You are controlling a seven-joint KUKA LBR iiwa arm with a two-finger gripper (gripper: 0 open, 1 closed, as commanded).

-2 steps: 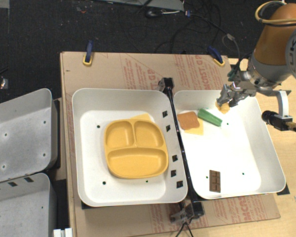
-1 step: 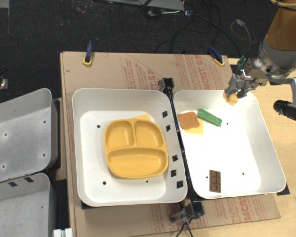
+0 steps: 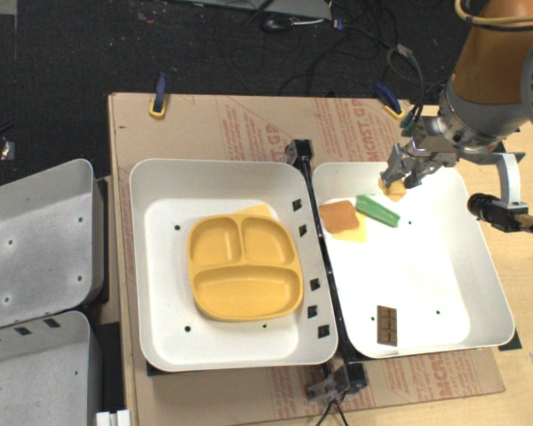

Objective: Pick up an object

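Observation:
My gripper [image 3: 401, 181] hangs over the back left part of the right bin [image 3: 444, 264]. A small yellow object [image 3: 394, 190] shows between its fingertips, partly hidden by them, and the fingers are shut on it. Just in front of it lies a green stick-shaped piece [image 3: 377, 210]. An orange block [image 3: 340, 216] rests on a yellow flat piece to its left. A brown chocolate-bar piece [image 3: 387, 326] lies near the front edge of the right bin.
The left bin [image 3: 160, 327] holds a yellow divided plate [image 3: 245, 267]. A black divider with clips [image 3: 318, 256] runs between the bins. A black fitting [image 3: 493, 209] juts in at the right bin's right rim. White bin lids [image 3: 35, 238] lie at the far left.

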